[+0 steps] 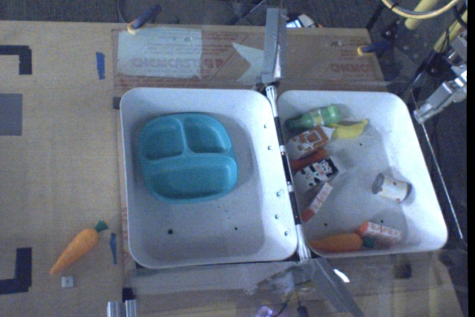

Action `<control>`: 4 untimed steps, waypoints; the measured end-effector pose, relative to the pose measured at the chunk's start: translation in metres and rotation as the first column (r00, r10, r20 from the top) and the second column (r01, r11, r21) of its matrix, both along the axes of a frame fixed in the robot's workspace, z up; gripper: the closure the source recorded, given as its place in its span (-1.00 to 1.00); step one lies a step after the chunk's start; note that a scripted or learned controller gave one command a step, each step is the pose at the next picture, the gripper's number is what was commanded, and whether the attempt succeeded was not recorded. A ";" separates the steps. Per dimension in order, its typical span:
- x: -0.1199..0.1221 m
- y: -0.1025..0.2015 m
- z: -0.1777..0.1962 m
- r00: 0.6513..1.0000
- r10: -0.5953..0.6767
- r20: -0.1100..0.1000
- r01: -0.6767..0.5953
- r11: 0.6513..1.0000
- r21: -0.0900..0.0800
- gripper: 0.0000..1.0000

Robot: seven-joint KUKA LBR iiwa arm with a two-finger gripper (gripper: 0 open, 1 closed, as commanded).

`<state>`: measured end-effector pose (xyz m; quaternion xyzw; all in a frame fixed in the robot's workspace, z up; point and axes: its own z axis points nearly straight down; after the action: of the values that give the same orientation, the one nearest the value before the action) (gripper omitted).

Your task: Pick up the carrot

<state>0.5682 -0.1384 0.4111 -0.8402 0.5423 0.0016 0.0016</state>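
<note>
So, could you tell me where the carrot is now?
The carrot lies on the bench at lower left, outside the left bin.

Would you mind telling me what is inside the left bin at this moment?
The left bin holds one thing: a blue divided tray, lying flat toward the bin's far side, its three compartments bare. The bin floor beneath the tray is covered, so whatever may lie under it cannot be seen.
</note>
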 end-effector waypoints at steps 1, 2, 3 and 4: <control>-0.031 0.034 0.024 0.971 0.239 0.002 -0.239 0.971 0.000 -1.00; -0.051 -0.011 0.023 0.790 0.613 0.005 -0.613 0.790 -0.002 -1.00; -0.046 -0.026 -0.013 0.600 0.800 0.007 -0.800 0.600 -0.002 -1.00; -0.062 -0.029 0.011 0.583 0.812 0.008 -0.812 0.583 -0.002 -1.00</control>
<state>0.5061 -0.1676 0.4218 -0.9951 0.0989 -0.0007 0.0039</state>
